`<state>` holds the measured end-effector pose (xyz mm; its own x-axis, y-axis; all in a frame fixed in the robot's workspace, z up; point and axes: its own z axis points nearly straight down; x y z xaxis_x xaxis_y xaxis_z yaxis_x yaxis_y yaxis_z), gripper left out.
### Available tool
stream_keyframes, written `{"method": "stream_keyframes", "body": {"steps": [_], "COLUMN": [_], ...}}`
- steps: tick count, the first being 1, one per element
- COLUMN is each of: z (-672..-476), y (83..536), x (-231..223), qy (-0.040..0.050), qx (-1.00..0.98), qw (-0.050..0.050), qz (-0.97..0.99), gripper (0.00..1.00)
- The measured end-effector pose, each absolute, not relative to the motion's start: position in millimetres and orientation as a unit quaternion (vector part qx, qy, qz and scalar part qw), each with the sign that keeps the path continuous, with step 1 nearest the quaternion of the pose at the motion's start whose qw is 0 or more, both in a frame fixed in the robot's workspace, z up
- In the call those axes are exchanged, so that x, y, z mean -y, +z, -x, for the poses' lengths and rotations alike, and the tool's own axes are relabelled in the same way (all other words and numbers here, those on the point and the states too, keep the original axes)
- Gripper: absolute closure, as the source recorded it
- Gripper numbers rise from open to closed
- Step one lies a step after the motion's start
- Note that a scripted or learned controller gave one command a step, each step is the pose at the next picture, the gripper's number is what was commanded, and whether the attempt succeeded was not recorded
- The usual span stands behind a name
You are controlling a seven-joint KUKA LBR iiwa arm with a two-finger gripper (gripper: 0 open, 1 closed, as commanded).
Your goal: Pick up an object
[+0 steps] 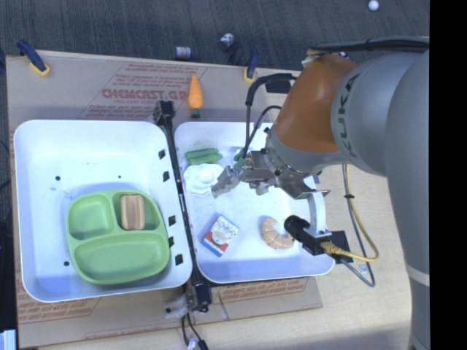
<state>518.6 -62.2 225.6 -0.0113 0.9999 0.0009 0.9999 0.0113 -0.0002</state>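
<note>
My gripper (228, 180) hangs low over the right bin (248, 272), at its upper middle. Its tip is right beside a white rounded object (201, 176) and may touch it; I cannot tell. A green pod-like item (202, 155) lies just above the white object. Lower in the same bin rest a small red-and-white carton (220, 235) and a tan croissant-shaped piece (276, 233). The grey arm with its orange band (314, 108) covers the bin's right part.
The left bin (44, 144) holds a green divided tray (117, 257) with a brown bun-like piece (132, 211) in its upper right compartment. An orange carrot (195, 93) lies on the cardboard behind the bins. A black divider (174, 188) runs between the bins.
</note>
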Motion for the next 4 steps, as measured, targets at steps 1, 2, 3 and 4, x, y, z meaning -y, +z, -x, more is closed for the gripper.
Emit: {"method": "stream_keyframes", "body": {"steps": [1,2,3,4], "z": [-558.0,-490.5,-491.8,-477.4], "y": [91.4,91.3,101.7,210.5], "x": [116.4,128.7,128.5,196.4], "qy": [0.0014,0.0013,0.0011,0.0000], "qx": [0.709,0.709,0.712,0.709], "qw": [0.001,0.002,0.001,-0.001], "qz": [0.705,0.705,0.703,0.706], "gripper": [0.00,0.00,1.00,1.00]}}
